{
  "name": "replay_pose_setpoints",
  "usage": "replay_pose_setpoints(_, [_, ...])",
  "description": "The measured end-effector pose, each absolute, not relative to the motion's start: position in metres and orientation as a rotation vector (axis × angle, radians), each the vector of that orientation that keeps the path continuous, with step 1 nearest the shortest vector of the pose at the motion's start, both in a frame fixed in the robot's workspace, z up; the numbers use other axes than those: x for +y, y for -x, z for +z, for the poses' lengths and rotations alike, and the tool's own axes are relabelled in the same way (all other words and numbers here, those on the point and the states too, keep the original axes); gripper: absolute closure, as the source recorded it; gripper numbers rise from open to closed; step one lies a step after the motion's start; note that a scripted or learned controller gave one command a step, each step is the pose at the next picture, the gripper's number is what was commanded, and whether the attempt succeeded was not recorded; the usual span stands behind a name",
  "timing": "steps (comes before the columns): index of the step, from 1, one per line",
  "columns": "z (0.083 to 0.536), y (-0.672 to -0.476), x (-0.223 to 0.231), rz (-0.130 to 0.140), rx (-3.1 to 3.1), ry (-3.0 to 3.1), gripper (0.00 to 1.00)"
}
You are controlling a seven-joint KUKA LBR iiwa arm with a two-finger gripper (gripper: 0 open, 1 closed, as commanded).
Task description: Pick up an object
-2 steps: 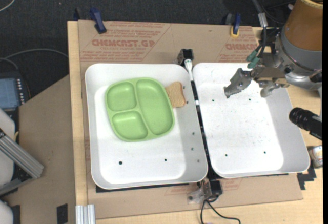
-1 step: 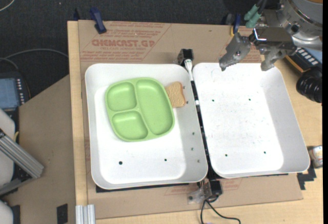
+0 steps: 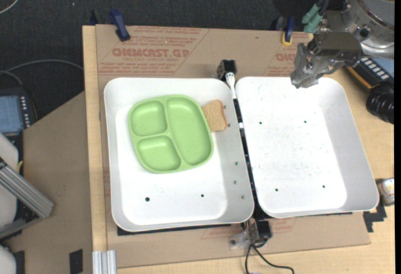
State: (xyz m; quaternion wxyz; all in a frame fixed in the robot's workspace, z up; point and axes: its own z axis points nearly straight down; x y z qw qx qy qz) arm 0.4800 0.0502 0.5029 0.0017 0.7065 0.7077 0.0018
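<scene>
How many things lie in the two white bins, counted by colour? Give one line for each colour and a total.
Green: 1, the divided plate in the left bin
Tan: 1, the cracker-like piece at the plate's right edge, same bin
Total: 2
The gripper hangs over the right bin's far edge.

Green divided plate point(image 3: 170, 134), three compartments, lies flat and slightly rotated in the left bin point(image 3: 125, 204), toward its far half. Tan cracker-like piece point(image 3: 216, 116) lies flat touching the plate's far-right rim, near the bin's right wall.
</scene>
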Motion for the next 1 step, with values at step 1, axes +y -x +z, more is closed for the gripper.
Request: replay_pose_setpoints(1, [0.4627, -0.4789, 0.1038, -0.006, 2.230, -2.218, 1.00])
